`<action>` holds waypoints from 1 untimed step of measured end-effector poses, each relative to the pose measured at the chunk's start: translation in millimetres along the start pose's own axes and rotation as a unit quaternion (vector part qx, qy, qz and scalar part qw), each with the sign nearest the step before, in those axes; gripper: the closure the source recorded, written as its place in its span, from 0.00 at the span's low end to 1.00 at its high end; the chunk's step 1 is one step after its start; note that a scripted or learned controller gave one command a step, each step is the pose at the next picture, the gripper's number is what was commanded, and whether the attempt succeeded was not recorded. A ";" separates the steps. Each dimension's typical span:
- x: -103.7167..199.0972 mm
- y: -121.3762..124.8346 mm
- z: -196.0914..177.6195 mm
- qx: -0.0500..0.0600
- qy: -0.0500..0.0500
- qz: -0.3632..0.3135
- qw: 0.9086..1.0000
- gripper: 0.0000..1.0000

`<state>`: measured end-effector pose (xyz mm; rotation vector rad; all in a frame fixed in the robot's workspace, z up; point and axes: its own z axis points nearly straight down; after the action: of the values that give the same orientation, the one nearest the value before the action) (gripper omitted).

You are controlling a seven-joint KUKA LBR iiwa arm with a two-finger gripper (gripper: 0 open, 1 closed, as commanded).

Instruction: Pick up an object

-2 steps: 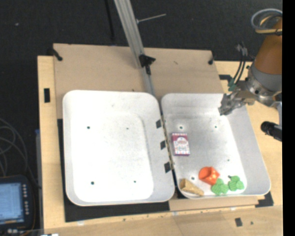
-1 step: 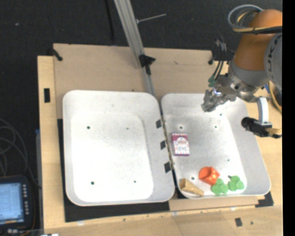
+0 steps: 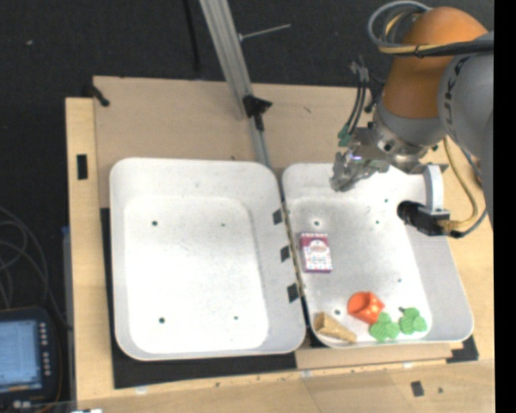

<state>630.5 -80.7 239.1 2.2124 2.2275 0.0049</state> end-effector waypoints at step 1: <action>58.9 8.7 7.6 0.001 0.000 0.000 1.000 1.00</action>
<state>638.8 -21.8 231.6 2.2129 2.2302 0.0031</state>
